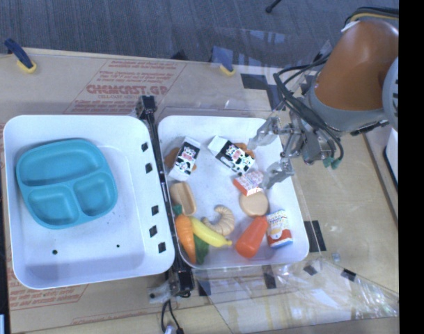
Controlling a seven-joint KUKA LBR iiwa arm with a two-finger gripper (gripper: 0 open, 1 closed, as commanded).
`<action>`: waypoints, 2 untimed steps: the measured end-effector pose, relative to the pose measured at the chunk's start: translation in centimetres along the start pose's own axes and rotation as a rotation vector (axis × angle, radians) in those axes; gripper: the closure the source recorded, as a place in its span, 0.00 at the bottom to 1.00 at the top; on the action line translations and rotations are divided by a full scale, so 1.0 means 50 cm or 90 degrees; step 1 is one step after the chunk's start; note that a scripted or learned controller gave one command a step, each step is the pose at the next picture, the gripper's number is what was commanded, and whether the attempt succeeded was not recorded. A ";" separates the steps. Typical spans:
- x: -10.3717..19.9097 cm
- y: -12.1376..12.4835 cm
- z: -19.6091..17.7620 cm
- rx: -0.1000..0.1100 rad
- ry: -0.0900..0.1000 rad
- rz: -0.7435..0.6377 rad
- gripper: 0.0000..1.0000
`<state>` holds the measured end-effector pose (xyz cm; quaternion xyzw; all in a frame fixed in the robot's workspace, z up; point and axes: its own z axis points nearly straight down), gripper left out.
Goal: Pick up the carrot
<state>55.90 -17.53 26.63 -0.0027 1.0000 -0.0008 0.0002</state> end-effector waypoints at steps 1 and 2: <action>0.051 0.109 -0.048 -0.001 -0.003 -0.023 0.00; 0.092 0.214 0.156 -0.003 0.006 0.016 0.00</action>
